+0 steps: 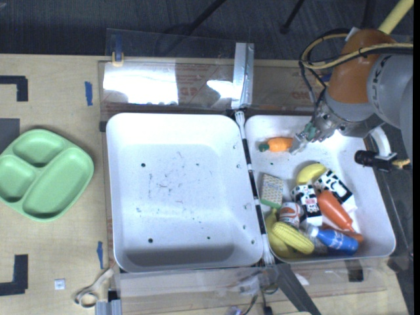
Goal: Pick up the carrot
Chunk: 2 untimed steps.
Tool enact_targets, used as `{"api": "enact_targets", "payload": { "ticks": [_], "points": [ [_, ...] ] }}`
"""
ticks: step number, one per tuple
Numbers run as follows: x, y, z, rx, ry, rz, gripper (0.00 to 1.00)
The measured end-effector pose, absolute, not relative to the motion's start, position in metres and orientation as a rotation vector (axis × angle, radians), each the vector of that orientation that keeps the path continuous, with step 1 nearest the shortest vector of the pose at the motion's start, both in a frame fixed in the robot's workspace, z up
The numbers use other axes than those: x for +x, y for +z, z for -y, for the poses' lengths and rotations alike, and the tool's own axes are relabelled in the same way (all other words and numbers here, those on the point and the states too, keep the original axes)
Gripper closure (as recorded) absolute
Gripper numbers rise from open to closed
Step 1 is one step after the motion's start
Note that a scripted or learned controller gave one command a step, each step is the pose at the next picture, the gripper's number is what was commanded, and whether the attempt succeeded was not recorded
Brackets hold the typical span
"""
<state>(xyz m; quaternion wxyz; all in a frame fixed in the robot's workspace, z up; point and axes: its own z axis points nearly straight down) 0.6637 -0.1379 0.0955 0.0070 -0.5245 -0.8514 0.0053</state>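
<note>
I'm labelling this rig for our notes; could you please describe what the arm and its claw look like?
The arm is grey and rounded, with a bulbous orange band above the wrist. Black and yellow cables loop over that band. The claw is small, metallic, pale grey.

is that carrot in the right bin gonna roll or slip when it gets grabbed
The carrot looks short, rounded and smooth, so it probably rolls if nudged sideways. It lies alone on the bare floor of the right bin, nothing bracing it. It seems rigid, likely a light toy. The gripper sits beside it.
</note>
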Motion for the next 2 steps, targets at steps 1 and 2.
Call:
{"api": "enact_targets", "payload": {
  "ticks": [1, 2],
  "points": [
    [0.6683, 0.209, 0.1074, -1.802, -0.002, 2.576, 1.0],
    [0.6682, 0.2088, 0.1074, -1.801, -0.001, 2.576, 0.0]
  ]
}}
